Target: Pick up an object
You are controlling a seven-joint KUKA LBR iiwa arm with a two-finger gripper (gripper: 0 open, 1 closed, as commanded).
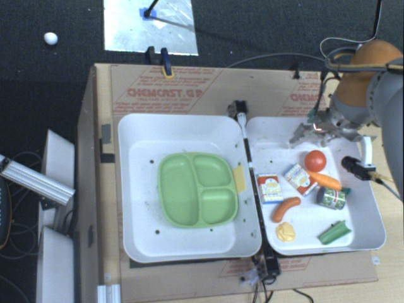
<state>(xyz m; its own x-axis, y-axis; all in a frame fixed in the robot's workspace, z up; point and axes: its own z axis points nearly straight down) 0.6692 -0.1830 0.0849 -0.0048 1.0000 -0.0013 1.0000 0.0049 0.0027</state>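
My gripper (314, 135) hangs over the far part of the right bin (372, 232), open, with nothing between its fingers. Just in front of it lies a red tomato (315, 161). Beside the tomato are an orange carrot (326, 181) and a small patterned box (298, 178). Further forward lie a red and white carton (270, 189), a sausage (286, 208), a dark green can (331, 198), a yellow piece (285, 232) and a green block (334, 232).
The left bin (136, 169) holds a green divided plate (196, 189), with a small yellow piece (239, 178) at its right wall. The bins meet at a central ridge (251, 182). Cardboard (189, 90) lies under both.
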